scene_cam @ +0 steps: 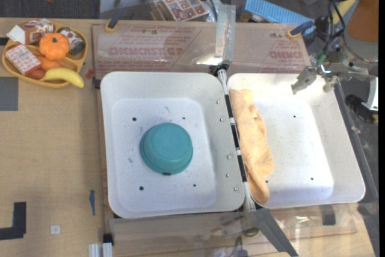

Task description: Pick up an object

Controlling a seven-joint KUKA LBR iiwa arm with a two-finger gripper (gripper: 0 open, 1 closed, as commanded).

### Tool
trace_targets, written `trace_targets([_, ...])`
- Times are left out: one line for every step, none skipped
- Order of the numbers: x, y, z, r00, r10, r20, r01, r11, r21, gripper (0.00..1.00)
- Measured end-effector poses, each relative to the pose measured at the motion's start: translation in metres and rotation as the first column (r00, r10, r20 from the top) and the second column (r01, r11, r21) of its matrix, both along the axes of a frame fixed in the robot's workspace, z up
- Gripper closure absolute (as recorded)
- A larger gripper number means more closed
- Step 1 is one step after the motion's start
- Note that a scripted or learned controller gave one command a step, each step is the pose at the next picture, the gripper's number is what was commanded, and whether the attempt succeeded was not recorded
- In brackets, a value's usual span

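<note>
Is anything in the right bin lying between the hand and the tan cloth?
Nothing visible does. The hand hangs over the right bin's top right corner; bare white floor separates it from the tan cloth along the left wall.

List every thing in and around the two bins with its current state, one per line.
Teal bowl: upside down, in the left bin.
Tan cloth: crumpled lengthwise along the left wall of the right bin.
Gripper: open, holding nothing, above the right bin's far right corner.
Yellow tray: full of toy food, left of the bins.
</note>
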State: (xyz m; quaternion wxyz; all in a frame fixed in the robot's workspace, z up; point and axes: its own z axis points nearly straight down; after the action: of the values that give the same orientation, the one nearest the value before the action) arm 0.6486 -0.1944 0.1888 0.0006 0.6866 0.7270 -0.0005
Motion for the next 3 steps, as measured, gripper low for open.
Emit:
trace_targets([0.005,0.074,-0.063,1.000,-0.001,-0.003,0.001,1.000,0.002,0.00])
trace_targets([0.002,0.029,-0.010,1.000,0.023,0.000,-0.023,1.000,0.000,0.00])
trace_targets([-0.020,0.083,-0.069,0.998,0.058,-0.003,-0.058,0.998,0.002,0.00])
